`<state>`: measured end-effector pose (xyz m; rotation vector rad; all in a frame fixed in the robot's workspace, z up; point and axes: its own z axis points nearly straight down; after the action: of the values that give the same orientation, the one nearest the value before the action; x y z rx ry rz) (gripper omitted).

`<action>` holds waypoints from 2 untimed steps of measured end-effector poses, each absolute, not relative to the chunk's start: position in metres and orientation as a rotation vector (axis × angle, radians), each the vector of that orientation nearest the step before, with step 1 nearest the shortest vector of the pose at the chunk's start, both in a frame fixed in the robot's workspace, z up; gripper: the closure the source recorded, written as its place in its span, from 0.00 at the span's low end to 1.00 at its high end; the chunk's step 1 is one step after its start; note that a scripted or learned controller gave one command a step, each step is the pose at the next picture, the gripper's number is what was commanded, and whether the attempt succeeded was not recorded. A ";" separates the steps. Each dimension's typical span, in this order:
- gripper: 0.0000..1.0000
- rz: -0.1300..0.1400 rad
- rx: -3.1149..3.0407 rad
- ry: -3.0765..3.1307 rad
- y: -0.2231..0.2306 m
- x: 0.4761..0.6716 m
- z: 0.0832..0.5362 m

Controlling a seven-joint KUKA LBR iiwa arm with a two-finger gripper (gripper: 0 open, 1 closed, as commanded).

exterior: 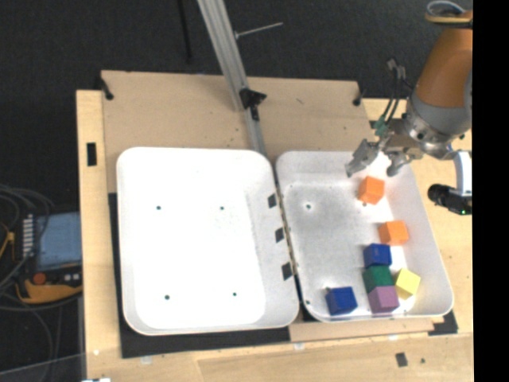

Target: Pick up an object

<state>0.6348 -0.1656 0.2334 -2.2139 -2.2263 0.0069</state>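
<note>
At the upper right corner of the right bin [318, 237], the gripper [379, 158] hung with its two fingers spread apart, one tip to the left at about the bin's rear rim and the other closer to the wrist; nothing lay between them. An orange cube [371, 189] sat just below and apart from the fingertips, tilted slightly on the bin floor, and was judged the likeliest object for the pick. It appeared to be a small rigid block, probably light and not fragile, with flat, matte faces that should give the pads a fair hold; the sensible grasp was across two opposite side faces, with the fingers turned to match the cube's rotation. Open floor surrounded this cube on its left and lower sides, whereas the bin's right wall stood near, leaving less room for a finger there. Farther down the same wall lay a second orange cube [394, 231], then a tight cluster: a blue cube [378, 255], a green cube [379, 277], a yellow cube [407, 282] and a purple cube [383, 298], touching or nearly so. A separate blue block [340, 300] lay near the front rim. These crowded pieces offered little finger clearance. The left bin [143, 237] lay beside, its floor open.
</note>
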 end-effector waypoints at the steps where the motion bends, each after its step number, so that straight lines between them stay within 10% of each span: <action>1: 0.00 0.007 -2.222 -2.219 -0.168 0.625 0.185; 2: 0.00 0.006 -2.224 -2.217 -0.163 0.619 0.140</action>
<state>0.6194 -0.1628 0.1401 -2.2245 -2.2166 0.0064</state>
